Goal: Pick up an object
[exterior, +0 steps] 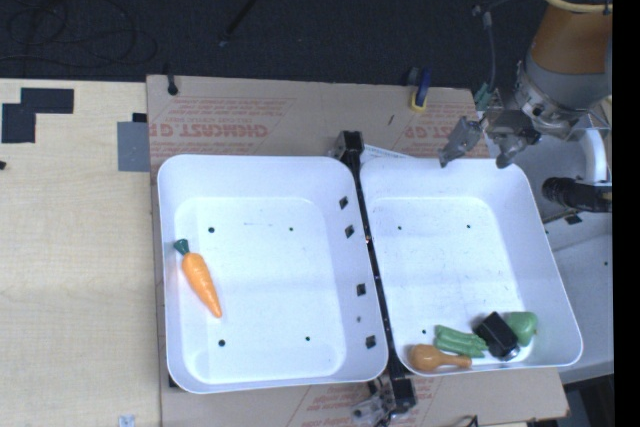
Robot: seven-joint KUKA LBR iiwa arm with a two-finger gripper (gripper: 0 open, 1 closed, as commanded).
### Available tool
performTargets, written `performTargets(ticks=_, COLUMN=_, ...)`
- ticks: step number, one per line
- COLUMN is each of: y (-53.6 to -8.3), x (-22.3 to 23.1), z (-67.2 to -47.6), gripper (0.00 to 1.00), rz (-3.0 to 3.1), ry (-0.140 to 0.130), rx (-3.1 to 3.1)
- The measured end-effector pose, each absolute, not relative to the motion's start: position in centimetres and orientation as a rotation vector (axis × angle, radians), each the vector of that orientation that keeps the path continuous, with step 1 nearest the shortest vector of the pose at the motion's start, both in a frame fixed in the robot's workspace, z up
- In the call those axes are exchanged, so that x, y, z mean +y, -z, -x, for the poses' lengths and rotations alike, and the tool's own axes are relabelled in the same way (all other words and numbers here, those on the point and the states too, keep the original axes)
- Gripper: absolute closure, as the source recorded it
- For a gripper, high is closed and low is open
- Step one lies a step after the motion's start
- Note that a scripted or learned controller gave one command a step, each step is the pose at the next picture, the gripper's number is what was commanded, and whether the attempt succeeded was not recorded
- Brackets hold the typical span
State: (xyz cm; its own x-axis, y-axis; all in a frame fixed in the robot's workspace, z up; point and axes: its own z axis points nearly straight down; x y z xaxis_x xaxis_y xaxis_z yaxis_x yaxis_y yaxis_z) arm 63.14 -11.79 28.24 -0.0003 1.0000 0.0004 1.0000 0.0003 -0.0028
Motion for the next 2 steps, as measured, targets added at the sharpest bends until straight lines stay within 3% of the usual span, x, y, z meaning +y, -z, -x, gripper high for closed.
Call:
performTargets(ticks=1, y=-29.2, x=-11.8, z=-63.2, gripper=1.0, rz=2.217, ry=-0.003, rx=-2.221)
performTargets(ticks=2, y=-38.4, x=-13.5, z=-57.2, gripper=1.0, rz=2.228, ry=0.005, rx=-2.223)
